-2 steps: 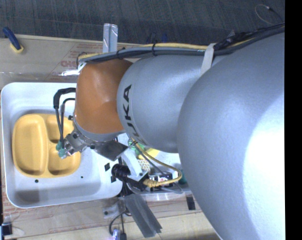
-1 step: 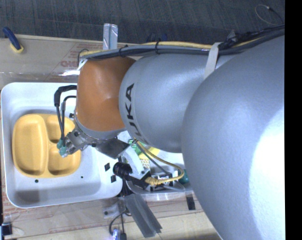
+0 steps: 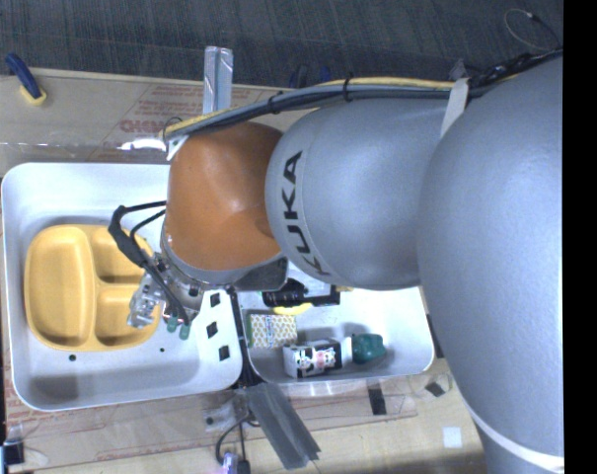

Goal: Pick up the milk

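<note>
— Where is the claw (image 3: 148,306)?
— Low in the left bin (image 3: 41,383), at the edge of a yellow tray (image 3: 66,284). I cannot tell how it is set.
— And the milk (image 3: 311,357)?
— Well to the claw's right and a little lower, lying on its side in the right bin (image 3: 416,358), between a patterned packet (image 3: 271,329) and a green object (image 3: 367,347).

We see the bench (image 3: 91,107) bearing two white bins: the left bin (image 3: 41,383) right under the gripper (image 3: 148,309), the right bin (image 3: 416,349) beside it
</note>
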Tool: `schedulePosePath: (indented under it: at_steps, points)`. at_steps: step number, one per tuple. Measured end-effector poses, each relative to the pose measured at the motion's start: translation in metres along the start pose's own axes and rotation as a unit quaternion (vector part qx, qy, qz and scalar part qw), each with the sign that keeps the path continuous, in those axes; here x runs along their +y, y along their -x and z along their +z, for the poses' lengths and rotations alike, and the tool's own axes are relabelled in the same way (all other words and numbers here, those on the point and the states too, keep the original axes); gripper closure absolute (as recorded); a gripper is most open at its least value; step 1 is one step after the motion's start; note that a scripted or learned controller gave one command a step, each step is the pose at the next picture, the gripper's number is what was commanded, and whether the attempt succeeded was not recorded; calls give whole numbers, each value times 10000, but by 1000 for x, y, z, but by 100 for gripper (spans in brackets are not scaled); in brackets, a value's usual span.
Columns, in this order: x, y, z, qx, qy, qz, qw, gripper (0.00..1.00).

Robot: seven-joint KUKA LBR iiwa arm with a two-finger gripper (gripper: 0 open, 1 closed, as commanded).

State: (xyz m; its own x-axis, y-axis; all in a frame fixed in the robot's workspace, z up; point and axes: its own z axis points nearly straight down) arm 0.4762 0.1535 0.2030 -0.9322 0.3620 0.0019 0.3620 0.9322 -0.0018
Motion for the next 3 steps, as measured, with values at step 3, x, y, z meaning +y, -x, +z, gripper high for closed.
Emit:
schedulePosePath:
  at_steps: [3]
  points:
    - [19,24,-103,-17,11,-156,9999,100]
